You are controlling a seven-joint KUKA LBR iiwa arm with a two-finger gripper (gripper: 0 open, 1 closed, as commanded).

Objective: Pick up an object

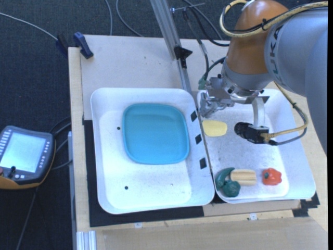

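The right bin (291,155) holds a pale yellow piece (215,127) near its left wall, a green item (227,182), a tan cylinder (243,177) and a small red pepper-like object (271,176) along its front edge. My gripper (209,107) hangs over the bin's back left corner, just above and behind the yellow piece. Nothing shows between the fingers.
The left bin (106,134) carries a blue square plate (155,133). A metal pole (169,25) slants across the back of the bench. A black cable piece with a yellow lead (254,132) hangs over the right bin. A handheld pendant (23,155) lies off the bench at left.
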